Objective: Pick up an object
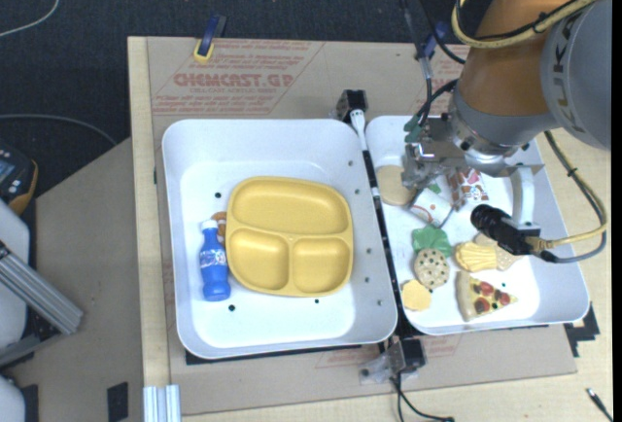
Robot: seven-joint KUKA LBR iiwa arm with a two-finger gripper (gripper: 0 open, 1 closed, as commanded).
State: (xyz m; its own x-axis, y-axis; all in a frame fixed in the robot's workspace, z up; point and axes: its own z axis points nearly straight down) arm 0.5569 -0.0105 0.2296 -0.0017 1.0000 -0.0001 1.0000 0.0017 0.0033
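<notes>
My gripper (428, 179) hangs low over the upper left part of the right bin (562, 286), under the orange wrist band. Just below it lies a small pale and brown piece (429, 209). A tan round piece (390, 185) lies to its left, and a red and white item (471, 185) to its right. Nearer the front of the bin are a green leafy toy (429, 239), a speckled cookie (430, 267), a ridged yellow chip (478, 257), a pizza slice (486, 296) and a yellow cheese piece (416, 296). I see nothing held.
The left bin (177, 206) holds a yellow divided plate (289, 235) with a blue bottle (214, 263) lying beside it on the left. A black connector (498, 228) and cable from the arm hang over the right bin. Cardboard lies under both bins.
</notes>
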